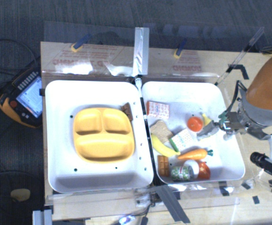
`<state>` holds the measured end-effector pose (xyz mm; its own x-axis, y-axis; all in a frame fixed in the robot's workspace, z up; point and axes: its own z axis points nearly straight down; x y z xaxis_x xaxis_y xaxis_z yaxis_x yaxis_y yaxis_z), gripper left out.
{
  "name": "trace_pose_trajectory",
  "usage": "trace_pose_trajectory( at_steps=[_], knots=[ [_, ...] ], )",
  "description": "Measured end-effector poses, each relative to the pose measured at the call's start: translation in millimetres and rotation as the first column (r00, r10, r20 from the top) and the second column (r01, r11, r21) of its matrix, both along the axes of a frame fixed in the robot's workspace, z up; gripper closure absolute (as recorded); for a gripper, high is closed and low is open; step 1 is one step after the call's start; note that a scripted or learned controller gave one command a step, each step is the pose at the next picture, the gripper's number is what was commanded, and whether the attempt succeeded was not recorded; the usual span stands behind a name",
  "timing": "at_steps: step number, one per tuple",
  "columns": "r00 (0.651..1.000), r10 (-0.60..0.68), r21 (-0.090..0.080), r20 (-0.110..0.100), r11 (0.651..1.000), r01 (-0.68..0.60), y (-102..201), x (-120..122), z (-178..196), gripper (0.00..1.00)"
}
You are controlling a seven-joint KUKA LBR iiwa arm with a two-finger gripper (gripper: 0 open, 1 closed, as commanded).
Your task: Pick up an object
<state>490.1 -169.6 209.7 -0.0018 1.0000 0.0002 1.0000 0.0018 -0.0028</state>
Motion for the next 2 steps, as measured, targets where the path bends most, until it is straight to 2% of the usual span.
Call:
trace_pose_trajectory(
  at_steps=[1, 2],
  knots=[
    [1.000, 0.000, 0.000, 0.000, 1.000, 0.000, 0.0, 0.0, 0.0, 0.00],
    [0.995, 0.096, 0.000, 0.004, 0.995, -0.096, 10.5, 59.9, -116.4, 0.00]
  ],
)
